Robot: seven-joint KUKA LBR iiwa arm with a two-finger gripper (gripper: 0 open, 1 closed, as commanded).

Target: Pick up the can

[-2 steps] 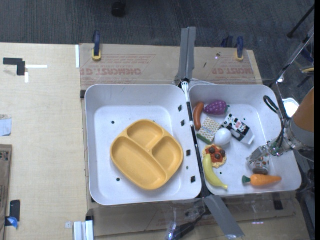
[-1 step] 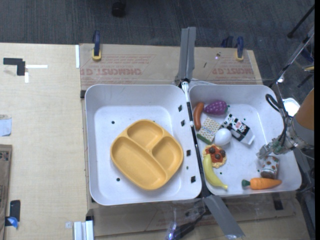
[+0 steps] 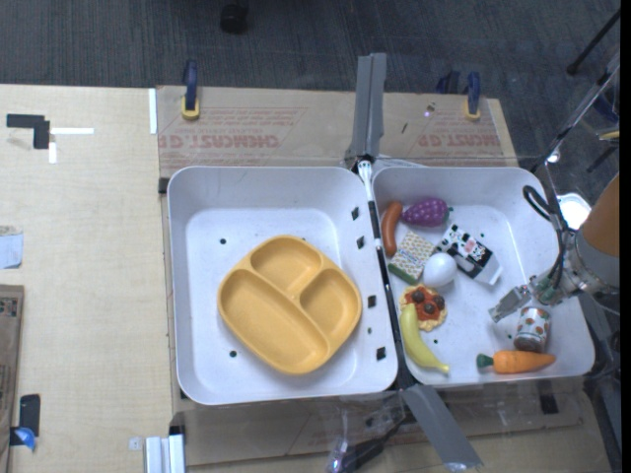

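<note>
Bins fill the middle of the bench, two shallow white ones side by side, seen from above at a slant. The right bin [image 3: 463, 190] is the landmark here. Near its right wall, toward the near corner, stands the can [image 3: 530, 329], small, with a brownish patterned body and a pale top. The gripper [image 3: 521, 302] reaches in from the right edge of that bin and sits directly above and against the can's top; its metal fingers [image 3: 508, 304] angle down and to the left, touching or almost touching the can. From this view it is not possible to tell how far apart the fingers are, or whether the can is between them. Just in front of the can, against the right bin's near wall, lies a carrot [image 3: 523, 362]. Toward the bin's centre sit a white egg [image 3: 438, 269] and a black-and-white carton [image 3: 465, 251]. Along the bin's left wall lie a red sausage [image 3: 391, 227], a bunch of purple grapes [image 3: 426, 211] at the far side, a small pizza slice [image 3: 426, 306], and a yellow banana [image 3: 418, 338] toward the near left corner. A pale checked wafer [image 3: 414, 250] rests between the sausage and the egg. Beside the right bin, the left bin [image 3: 187, 264] holds a yellow divided plate [image 3: 288, 304].
</note>
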